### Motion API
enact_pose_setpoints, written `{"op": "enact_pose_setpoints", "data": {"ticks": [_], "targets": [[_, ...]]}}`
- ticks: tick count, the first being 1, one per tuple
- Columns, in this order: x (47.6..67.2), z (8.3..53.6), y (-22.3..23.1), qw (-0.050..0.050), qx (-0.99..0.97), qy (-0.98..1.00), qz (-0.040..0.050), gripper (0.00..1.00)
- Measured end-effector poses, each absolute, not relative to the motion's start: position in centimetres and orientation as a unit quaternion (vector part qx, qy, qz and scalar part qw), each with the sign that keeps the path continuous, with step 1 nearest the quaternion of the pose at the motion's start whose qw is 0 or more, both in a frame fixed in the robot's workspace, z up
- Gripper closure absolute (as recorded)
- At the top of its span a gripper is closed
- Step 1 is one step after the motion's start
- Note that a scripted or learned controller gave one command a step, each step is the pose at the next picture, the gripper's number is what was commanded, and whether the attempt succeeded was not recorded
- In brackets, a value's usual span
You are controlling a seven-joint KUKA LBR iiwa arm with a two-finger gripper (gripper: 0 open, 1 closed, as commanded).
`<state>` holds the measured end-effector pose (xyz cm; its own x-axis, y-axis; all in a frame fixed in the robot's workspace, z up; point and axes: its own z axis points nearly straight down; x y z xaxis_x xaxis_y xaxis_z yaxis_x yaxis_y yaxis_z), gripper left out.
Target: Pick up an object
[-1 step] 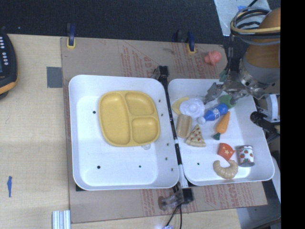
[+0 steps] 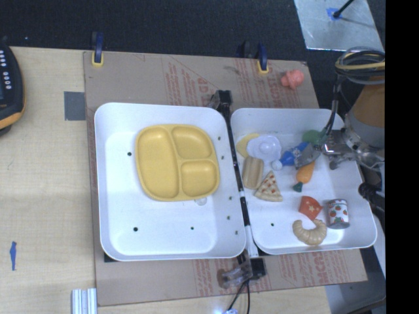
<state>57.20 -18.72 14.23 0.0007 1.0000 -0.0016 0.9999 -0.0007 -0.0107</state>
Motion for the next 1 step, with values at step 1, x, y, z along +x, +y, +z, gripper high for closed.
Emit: {"op": "enact_pose_setpoints", "data": {"ticks": [1], "targets": [[57.98, 8.86, -15.69, 0.004, -0.705, -0.710, 0.0023, 0.00]]}}
